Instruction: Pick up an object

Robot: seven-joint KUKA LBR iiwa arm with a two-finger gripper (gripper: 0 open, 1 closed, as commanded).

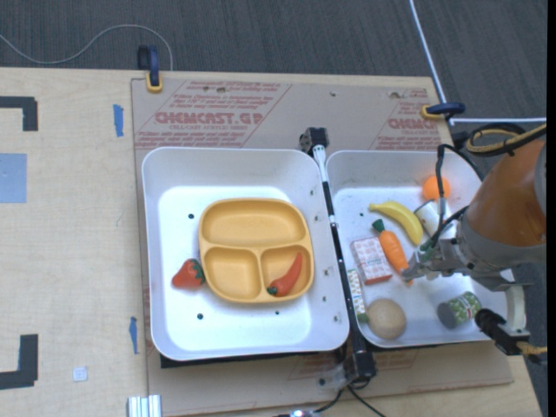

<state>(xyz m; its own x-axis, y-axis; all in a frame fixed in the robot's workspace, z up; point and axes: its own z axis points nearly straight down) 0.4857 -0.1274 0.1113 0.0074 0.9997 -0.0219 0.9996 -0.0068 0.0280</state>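
The right bin [387, 160] holds a yellow banana [400, 216], a carrot [393, 248], a pink-and-white box [371, 261], a round tan potato [387, 317], a green can [458, 309] and an orange [432, 188] partly behind the arm. My gripper [415, 269] is low in this bin, just right of the carrot's lower end and above the bin floor between the potato and the can. The arm's grey and orange body covers the bin's right side. Nothing is visibly held.
The left bin [153, 233] carries a yellow three-part plate [254, 224] with a red chili [288, 276] in its lower right section. A red pepper [187, 274] lies beside the plate's left edge. Black clips [314, 137] sit where the bins meet.
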